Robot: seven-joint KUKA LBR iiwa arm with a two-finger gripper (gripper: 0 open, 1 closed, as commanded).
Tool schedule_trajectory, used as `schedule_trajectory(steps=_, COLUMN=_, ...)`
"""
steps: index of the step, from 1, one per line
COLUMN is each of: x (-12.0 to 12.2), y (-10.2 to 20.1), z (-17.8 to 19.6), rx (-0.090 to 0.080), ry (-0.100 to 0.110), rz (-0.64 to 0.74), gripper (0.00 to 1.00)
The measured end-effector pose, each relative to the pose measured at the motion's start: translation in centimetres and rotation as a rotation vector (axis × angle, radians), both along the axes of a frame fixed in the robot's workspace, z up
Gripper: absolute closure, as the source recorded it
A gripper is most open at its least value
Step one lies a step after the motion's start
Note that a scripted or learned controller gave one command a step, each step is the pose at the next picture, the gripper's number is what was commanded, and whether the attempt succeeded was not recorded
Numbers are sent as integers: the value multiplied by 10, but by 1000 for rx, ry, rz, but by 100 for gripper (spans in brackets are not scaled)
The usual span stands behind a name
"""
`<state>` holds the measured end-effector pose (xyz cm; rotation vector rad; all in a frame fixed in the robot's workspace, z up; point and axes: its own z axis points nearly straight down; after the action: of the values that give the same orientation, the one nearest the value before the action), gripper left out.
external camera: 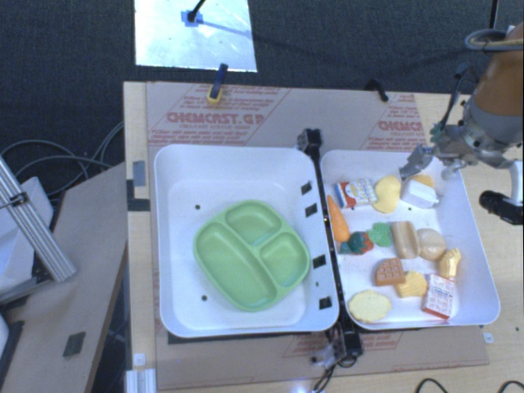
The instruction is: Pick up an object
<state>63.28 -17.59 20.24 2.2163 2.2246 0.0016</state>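
The surface (246,109), covered in brown printed board, fills the middle of the frame and carries two shallow white bins side by side. The left bin (237,166) sits at centre and holds a light green divided plate (250,255) lying flat toward its lower half. The right bin (475,268) sits at centre right and holds a scatter of small toy foods: a carrot (337,220) along its left wall, a red and white carton (354,193), a yellow lemon (387,193), a white block (419,194), a green leafy piece (379,236), a tan bread roll (404,238), a waffle (390,271), a pale round cracker (369,305) and a small red packet (440,295). The grey arm (491,109) enters from the upper right, and its end effector (428,164) hangs over the bin's upper right part, just above the white block, fingers spread apart with nothing between them.
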Motion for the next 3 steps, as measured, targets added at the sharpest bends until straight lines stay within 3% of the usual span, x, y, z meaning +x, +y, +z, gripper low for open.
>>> schedule_trajectory(steps=1, x=-2, y=1, z=-62, rx=1, ry=4, rz=-2, gripper=0)
schedule_trajectory(steps=2, x=3, y=0, z=-92, rx=-5, ry=-16, rz=-2, gripper=0)
schedule_trajectory(steps=3, x=4, y=-2, z=-81, rx=-10, ry=-21, rz=0, gripper=100)
